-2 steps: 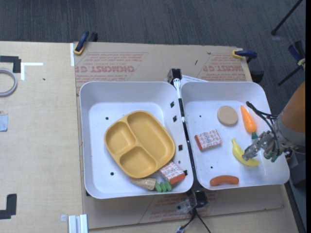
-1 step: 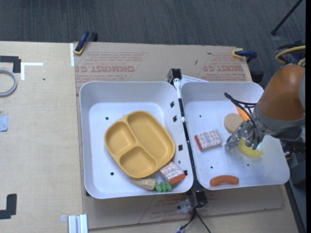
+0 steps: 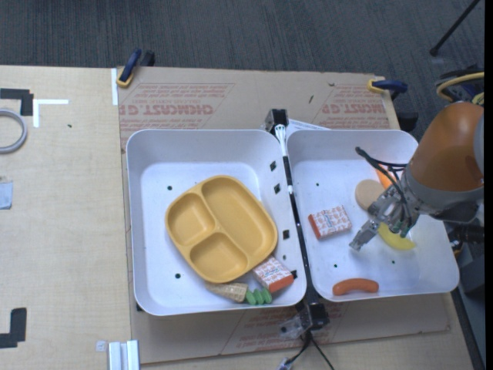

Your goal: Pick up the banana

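The arm is reaching into the right bin (image 3: 431, 280) from the right, its pincer (image 3: 385, 223) hanging low over the banana (image 3: 400, 240), which is lying near the bin's right side with only a yellow bit peeking out beneath the wrist. I cannot tell how the pincer is set. The banana seems to be resting on the bin floor, so I'd judge the grasp and the lift are both left to do.

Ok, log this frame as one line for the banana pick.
stage: reaching | gripper: over right bin, beside banana | banana: lying in bin | grasp: none seen
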{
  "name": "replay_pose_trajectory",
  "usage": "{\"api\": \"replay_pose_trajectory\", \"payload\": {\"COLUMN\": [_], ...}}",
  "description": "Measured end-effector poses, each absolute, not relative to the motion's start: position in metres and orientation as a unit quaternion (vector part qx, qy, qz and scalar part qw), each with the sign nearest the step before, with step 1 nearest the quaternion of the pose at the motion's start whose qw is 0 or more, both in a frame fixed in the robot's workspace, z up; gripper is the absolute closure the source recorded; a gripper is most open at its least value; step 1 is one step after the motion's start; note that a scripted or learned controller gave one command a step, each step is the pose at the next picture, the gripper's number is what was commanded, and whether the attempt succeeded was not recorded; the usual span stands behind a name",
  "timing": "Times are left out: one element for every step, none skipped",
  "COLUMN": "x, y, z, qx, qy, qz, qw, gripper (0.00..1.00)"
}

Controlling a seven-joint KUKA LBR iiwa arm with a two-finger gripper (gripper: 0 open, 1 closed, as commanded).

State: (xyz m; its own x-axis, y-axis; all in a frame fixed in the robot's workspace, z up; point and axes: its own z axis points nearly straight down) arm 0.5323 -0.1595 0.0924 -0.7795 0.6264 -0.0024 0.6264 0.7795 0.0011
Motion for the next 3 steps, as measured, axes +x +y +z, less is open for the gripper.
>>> {"api": "replay_pose_trajectory", "payload": {"x": [0.504,0.505,0.592], "y": [-0.169,-0.170,-0.165], "z": [0.093,0.103,0.128], "qx": [0.153,0.155,0.318], "qy": [0.988,0.988,0.948], "qz": [0.0001,0.0003,0.0000], "qw": [0.001,0.004,0.002], "gripper": [0.00,1.00,1.00]}}
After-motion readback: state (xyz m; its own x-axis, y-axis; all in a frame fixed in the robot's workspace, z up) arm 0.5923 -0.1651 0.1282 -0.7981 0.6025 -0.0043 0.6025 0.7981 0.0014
